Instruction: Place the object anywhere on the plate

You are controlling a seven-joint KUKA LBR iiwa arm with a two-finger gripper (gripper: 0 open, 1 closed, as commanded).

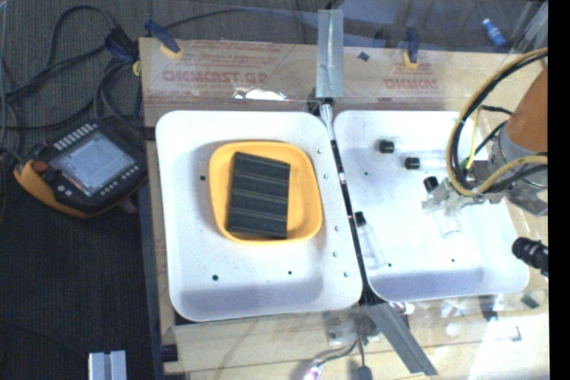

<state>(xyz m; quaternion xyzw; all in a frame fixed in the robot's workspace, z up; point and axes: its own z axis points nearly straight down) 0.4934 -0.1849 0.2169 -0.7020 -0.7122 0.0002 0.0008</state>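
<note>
left bin: holds a yellow plate near its centre, dark ribbed object lying flat on the plate, well inside its rim. right bin: small dark bits near its far edge. arm entering over the right bin's right edge, gripper low over that bin's middle; finger state cannot be told, nothing seen grasped.

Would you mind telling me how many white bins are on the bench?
2. The left bin holds the yellow plate with the dark ridged object on it; the right bin sits beside it, under the arm.
</note>
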